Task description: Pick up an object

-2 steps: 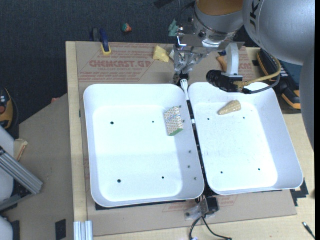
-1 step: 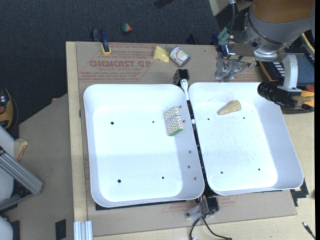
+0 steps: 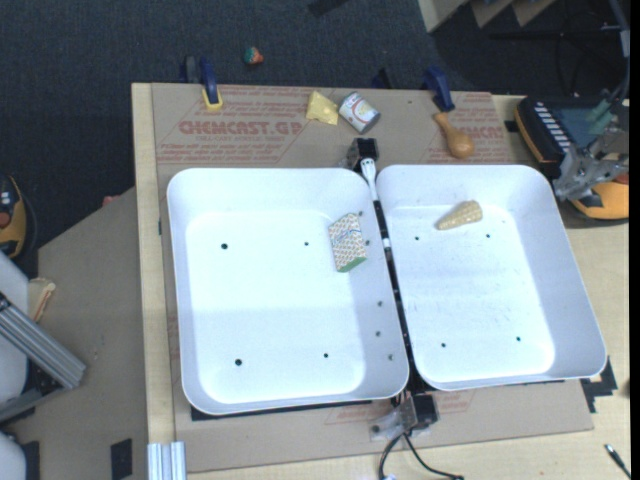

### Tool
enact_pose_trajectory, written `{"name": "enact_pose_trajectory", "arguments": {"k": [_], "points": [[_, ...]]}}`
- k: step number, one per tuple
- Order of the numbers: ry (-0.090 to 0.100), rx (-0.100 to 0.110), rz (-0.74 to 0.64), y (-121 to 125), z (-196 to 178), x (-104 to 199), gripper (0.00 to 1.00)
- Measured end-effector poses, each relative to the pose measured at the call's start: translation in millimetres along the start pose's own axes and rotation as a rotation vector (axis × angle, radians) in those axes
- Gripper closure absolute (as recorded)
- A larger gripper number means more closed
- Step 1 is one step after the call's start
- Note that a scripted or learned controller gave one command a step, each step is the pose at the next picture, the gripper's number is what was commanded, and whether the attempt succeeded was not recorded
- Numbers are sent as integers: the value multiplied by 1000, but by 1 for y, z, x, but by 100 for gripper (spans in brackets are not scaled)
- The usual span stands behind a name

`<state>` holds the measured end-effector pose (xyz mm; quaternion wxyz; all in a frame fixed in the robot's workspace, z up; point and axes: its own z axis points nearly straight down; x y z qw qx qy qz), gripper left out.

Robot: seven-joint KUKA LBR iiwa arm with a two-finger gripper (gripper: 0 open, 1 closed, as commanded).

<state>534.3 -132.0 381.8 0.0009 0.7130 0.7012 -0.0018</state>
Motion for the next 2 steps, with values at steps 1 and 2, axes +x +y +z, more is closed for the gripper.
{"name": "enact_pose_trajectory", "arguments": {"k": [1,2], "points": [[9,10,-29,3,101,133,100],[5,-23,-18,-58,-64,116,100]]}}
